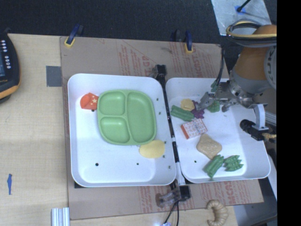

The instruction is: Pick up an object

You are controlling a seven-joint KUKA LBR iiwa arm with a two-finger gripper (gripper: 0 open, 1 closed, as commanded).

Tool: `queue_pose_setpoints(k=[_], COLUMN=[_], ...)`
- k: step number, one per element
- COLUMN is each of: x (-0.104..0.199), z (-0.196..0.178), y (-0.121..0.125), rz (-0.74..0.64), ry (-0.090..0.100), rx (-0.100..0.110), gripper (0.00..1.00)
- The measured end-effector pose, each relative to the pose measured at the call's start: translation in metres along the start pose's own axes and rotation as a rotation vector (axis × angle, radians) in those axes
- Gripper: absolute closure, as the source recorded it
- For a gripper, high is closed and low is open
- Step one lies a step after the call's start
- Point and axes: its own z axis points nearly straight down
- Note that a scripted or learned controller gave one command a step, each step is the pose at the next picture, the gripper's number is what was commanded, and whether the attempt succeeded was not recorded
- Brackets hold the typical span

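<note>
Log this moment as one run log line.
arm: over right bin | gripper: low at purple item, near yellow piece | grasp: unconfirmed | left bin: green plate untouched

Grey KUKA arm w/ orange band enters from right, wrist bent down at upper right. Two-finger metal gripper angled down-left, low over the bin; finger state can't be made out.
</note>
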Motion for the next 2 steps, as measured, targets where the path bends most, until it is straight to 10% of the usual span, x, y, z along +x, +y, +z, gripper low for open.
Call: queue_pose_setpoints(k=[1,2], x=[-0.023,-0.023], z=[0.047,0.034], y=[0.051,0.049], rz=[0.001,-0.001], ry=[-0.002,-0.002], rx=[-0.009,-0.006], gripper=[0.00,1.00])
